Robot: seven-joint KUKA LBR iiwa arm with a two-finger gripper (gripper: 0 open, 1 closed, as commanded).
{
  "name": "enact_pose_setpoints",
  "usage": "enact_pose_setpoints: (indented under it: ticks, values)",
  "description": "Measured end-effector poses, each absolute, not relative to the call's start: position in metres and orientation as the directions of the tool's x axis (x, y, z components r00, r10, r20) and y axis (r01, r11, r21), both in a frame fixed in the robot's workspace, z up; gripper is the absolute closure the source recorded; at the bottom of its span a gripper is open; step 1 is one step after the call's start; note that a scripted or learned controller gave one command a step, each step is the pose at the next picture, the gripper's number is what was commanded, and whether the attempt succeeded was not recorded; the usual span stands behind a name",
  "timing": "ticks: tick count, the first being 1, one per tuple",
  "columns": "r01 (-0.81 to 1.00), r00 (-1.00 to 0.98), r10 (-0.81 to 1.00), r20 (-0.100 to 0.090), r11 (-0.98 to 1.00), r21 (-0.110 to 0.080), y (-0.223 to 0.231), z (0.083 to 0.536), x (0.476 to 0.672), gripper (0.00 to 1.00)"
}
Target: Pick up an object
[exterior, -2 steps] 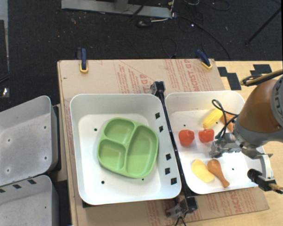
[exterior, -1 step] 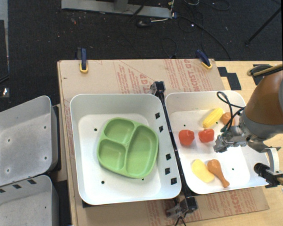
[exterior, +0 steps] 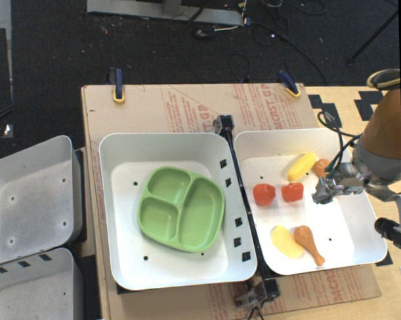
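Over the right bin (exterior: pixel 361 249), at its three o'clock edge, my gripper (exterior: pixel 322 192) hovers; I cannot tell its state. Nearest, at nine o'clock, sits a red block (exterior: pixel 292 191). I judge a straight, centred descent best, avoiding the yellow corn (exterior: pixel 300 166).

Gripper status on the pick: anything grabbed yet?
Done: the gripper has reached into the right bin. In hand: nothing visibly held; it sits beside the corn and the red pieces. Left: closing on one item and lifting it. The green tray lies in the left bin.
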State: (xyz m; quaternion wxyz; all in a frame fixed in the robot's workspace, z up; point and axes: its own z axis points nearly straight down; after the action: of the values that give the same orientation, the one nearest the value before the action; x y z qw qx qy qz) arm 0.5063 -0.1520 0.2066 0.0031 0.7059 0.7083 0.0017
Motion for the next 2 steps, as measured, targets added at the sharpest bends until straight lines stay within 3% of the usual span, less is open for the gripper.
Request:
enact_pose_setpoints:
  ticks: [1,2]
  values:
    - [1.0,-0.003,1.0,-0.003,0.003,0.006,-0.162,0.258,0.512,1.0]
    - [1.0,-0.007,1.0,0.001,0.007,0.0,-0.115,0.246,0.514,1.0]
